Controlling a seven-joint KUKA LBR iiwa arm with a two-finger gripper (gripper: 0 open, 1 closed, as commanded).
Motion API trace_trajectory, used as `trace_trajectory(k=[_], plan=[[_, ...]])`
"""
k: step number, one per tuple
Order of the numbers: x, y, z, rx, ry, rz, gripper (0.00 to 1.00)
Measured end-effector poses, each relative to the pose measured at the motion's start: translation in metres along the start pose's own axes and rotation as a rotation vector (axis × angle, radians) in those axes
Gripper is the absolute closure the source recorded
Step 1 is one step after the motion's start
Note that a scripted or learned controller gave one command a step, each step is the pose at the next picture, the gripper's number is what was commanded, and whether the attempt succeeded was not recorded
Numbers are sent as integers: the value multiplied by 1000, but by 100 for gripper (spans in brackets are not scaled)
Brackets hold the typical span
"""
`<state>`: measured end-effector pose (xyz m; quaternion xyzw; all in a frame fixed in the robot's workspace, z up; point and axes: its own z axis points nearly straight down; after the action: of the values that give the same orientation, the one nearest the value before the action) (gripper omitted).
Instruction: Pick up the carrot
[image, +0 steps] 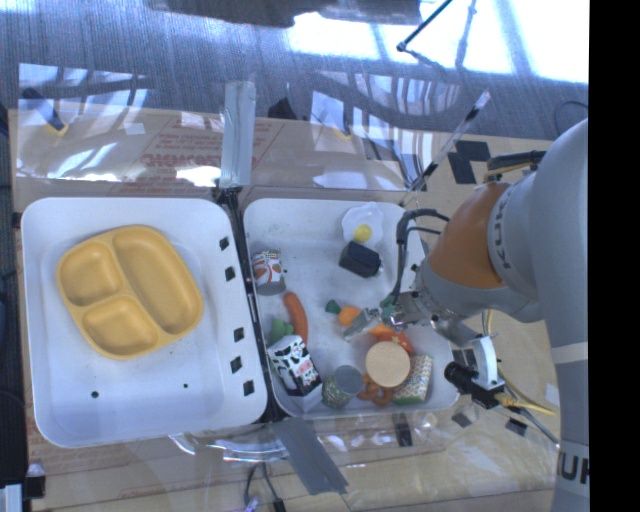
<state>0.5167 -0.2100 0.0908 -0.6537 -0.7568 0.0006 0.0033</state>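
The carrot (295, 312), a slim orange taper with a smooth skin, lies on the floor of the right bin (310, 225) near its left wall, just below a small printed can (267, 271) and above a glossy black-and-white cow-patterned carton (293, 364). The grey arm (545, 240) with its rounded orange band reaches in from the right, and the gripper (400, 315) sits low over the bin's right half, beside a small orange piece (348, 316) and just above a flat tan disc (387, 364); whether its tips are apart or together cannot be told from here. A matte black block (360, 261) and a fried-egg shape (362, 224) lie further back. The left bin (60, 400) holds a yellow three-compartment plate (128, 290) with rounded moulded edges.
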Motion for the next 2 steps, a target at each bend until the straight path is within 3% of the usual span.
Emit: trace_trajectory(k=[1, 2], plan=[[2, 1, -10, 1, 1, -9, 100], [16, 32, -126, -8, -3, 350, 100]])
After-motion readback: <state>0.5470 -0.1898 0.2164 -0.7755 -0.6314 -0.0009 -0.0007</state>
